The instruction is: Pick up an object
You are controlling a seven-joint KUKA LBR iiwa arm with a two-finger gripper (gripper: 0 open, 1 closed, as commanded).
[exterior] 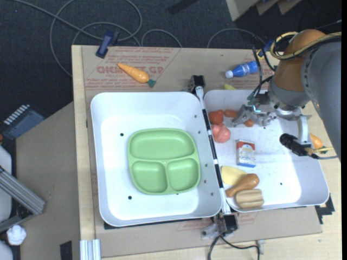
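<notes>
Left bin (103,145): green tray (162,160) with three compartments is seated mid-bin, nothing seen in it.
Right bin (303,194): red item (216,116), pink item (220,134), small box (246,153), yellow piece (232,173), brown drumstick shape (244,182) and tan roll (249,199) are held here, mostly along the left and lower side.
Gripper (250,114): placed low over the right bin's upper part, near small orange bits (232,113); finger state cannot be told, nothing seen gripped.
Outside bins: carrot (135,73) and blue clip (106,44) upper left, bottle (242,70) upper right.
Obstruction: arm (303,75) covers the bin's upper right corner.
Unclear: orange item (315,141) at right edge is partly hidden by a black part.
</notes>
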